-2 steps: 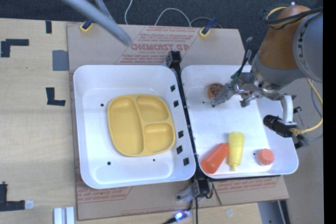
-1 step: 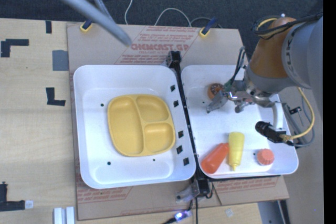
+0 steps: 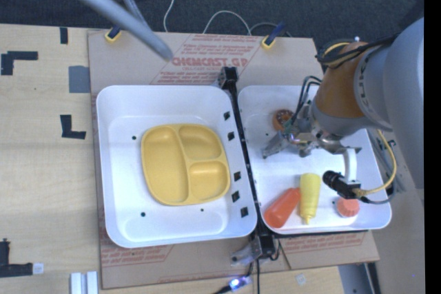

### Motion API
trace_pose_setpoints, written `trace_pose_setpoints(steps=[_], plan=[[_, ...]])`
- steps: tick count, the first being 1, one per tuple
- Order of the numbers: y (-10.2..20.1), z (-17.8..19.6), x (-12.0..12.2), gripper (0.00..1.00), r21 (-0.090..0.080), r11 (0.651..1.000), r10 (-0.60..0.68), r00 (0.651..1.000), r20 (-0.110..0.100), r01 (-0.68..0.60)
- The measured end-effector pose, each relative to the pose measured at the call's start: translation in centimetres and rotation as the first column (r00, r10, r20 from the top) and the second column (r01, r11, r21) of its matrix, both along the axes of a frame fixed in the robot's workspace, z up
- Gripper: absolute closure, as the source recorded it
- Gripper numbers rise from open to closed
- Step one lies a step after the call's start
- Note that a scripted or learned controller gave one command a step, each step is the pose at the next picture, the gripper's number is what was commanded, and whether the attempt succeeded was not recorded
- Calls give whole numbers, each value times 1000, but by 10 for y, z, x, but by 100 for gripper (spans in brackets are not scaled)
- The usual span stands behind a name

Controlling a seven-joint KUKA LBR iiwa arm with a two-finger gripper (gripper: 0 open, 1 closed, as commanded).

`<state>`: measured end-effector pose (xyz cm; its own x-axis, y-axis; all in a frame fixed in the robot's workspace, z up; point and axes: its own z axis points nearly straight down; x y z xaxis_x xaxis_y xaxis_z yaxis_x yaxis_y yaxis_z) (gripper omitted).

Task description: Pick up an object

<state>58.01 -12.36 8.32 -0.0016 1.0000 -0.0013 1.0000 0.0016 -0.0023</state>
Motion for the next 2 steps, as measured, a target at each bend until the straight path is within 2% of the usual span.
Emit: trace_pose_setpoints(steps=[1, 2], plan=[[0, 13, 1, 100, 0, 1000, 1, 1000, 2, -1], [-7, 59, 5, 100, 0, 1000, -1, 1000, 5, 1]])
